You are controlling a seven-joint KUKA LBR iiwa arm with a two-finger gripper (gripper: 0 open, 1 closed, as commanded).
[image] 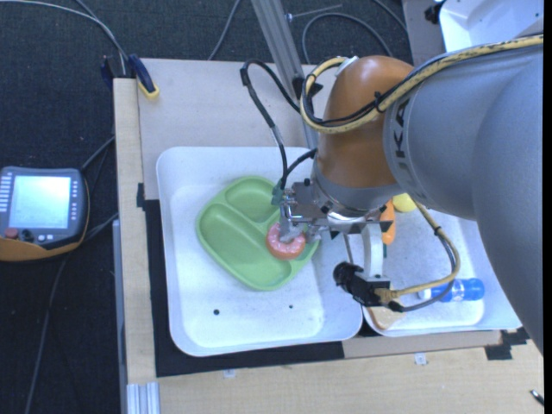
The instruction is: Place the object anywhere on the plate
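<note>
Grey arm (466, 128) above, hand (291, 224) grip unclear, touching pink ring (285, 243) on green plate (237, 235).

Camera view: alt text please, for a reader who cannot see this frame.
A grey and orange arm's gripper hangs over a pink ring-shaped object lying at the right edge of a green divided plate in the left white bin. The right bin holds a plastic bottle with a blue cap.

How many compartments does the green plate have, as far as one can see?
3 can be seen in the green plate: one at its upper end, one along its left side, and one at its lower right, where the pink ring lies under the claw. The arm may hide more.
</note>
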